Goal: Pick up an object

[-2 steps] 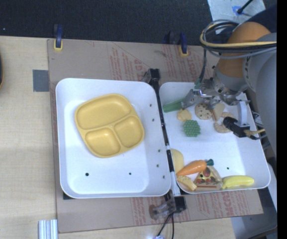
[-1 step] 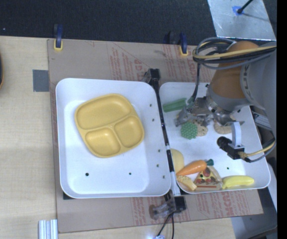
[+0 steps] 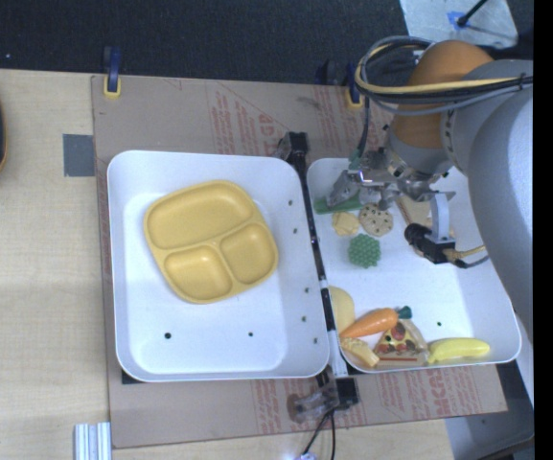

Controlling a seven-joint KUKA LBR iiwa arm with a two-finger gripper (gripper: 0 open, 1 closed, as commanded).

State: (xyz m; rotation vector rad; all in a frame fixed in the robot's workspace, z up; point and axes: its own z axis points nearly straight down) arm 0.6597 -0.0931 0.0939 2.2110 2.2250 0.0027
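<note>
The tool [image 3: 377, 192] (its opening cannot be told) hovers at the right white bin's [image 3: 477, 300] far edge; descend squarely over the round speckled cookie [image 3: 377, 221].

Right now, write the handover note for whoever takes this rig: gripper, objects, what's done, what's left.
Gripper: low over the back of the right bin, above the cookie; nothing seen held.
Right bin: cookie and a pale yellow piece at the back, green broccoli-like piece just in front; carrot, pizza slice and banana along the front edge.
Left bin: yellow divided plate.
Done: arm positioned over the back cluster.
Left: grasp one object and lift it.
</note>
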